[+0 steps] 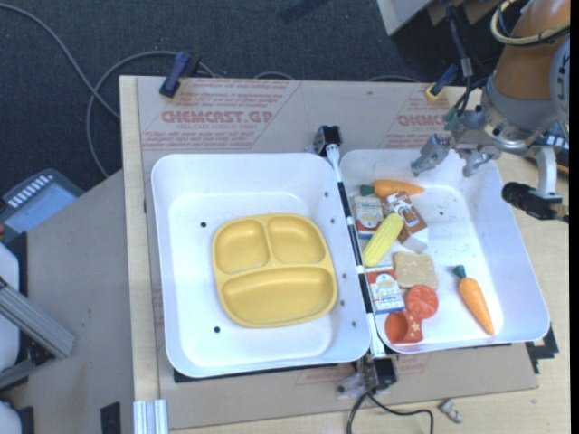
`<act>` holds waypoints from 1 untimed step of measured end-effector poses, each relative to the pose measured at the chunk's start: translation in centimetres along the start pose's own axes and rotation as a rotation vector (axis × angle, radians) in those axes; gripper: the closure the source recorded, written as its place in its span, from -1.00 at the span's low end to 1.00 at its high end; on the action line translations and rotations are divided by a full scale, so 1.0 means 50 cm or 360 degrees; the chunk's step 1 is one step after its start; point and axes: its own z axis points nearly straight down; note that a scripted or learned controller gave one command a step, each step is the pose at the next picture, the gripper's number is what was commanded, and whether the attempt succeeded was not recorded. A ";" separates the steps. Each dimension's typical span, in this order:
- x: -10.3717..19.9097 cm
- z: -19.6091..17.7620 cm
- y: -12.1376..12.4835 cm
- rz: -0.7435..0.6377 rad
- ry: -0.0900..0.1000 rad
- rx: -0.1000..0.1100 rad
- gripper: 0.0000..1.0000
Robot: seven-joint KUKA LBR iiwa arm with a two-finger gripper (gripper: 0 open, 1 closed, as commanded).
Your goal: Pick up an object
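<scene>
On a cardboard-topped surface [271, 116] over dark carpet [181, 16], two bins [172, 242] sit side by side: the left holds one yellow tray [271, 269], the right one corn cob [382, 239], two carrots [475, 304], one toast [414, 269] and tomato slices, while the gripper [452, 156] hovers above with fingers apart, holding nothing.

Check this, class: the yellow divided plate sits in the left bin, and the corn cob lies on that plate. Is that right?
Not quite. The yellow divided plate does sit in the left bin, but the corn cob lies in the right bin, among the other toy foods, as the camera view shows.
</scene>
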 end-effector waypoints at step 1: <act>0.064 0.195 -0.106 0.0002 -0.0003 -0.0011 -1.00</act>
